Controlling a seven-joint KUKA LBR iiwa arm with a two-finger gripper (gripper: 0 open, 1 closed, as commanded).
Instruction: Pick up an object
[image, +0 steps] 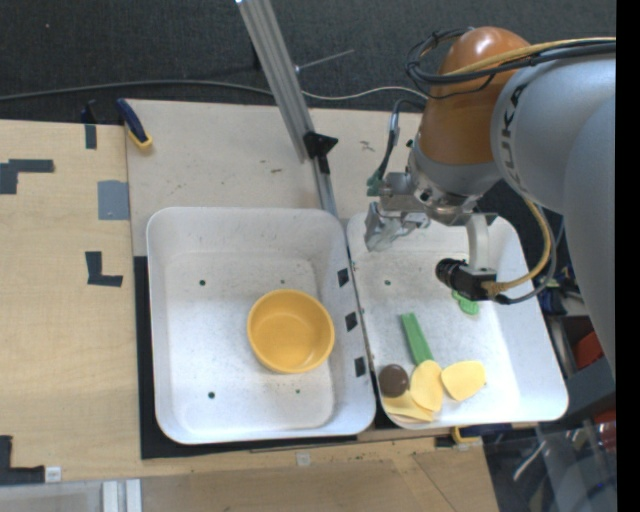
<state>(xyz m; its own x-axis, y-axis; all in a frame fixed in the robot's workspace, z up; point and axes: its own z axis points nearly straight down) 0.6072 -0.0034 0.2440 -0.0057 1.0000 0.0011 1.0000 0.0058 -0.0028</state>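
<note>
My gripper (384, 232) hangs over the far left corner of the right bin (525, 395), with nothing visible between its fingers. Well in front of it, near the bin's front edge, lie a green stick (414, 338), a brown round piece (392, 380) and two or three yellow flat pieces (445, 384). A small green item (467, 300) lies partly hidden under the black fitting on the arm. A yellow bowl (290, 330) stands upright in the middle of the left bin (180, 300).
A slanted metal pole (290, 90) with a black clamp runs down to the bins' far edge, just left of the gripper. The big grey arm (560, 130) covers the right bin's far right part. Cables loop around the wrist.
</note>
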